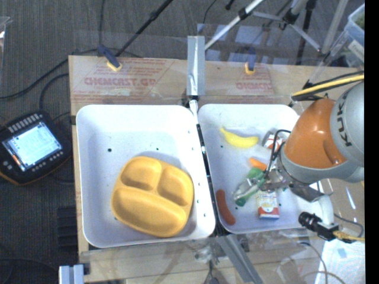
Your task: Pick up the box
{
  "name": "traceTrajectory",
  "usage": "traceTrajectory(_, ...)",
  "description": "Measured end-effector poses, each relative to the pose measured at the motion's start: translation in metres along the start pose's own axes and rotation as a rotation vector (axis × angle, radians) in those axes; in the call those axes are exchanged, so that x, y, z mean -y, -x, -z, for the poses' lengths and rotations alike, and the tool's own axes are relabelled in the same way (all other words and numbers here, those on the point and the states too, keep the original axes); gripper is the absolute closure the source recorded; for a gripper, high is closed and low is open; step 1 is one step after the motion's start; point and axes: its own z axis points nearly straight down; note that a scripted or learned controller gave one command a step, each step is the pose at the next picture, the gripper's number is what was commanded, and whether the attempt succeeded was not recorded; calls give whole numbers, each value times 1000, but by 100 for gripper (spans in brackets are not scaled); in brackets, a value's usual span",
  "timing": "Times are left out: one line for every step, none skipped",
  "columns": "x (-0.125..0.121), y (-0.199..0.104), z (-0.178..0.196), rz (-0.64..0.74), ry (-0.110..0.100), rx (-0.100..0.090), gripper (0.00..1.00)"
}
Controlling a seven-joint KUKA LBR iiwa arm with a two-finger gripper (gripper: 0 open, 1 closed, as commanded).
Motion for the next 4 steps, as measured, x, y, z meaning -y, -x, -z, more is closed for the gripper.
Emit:
traceTrajectory(7, 56, -22, -139, 15, 3, 0)
traceTrajectory(21, 98, 70, 18, 3, 3, 0)
traceTrajectory(11, 94, 4, 35, 29, 18, 0)
traceTrajectory(-3, 75, -1, 95, 53, 27, 0)
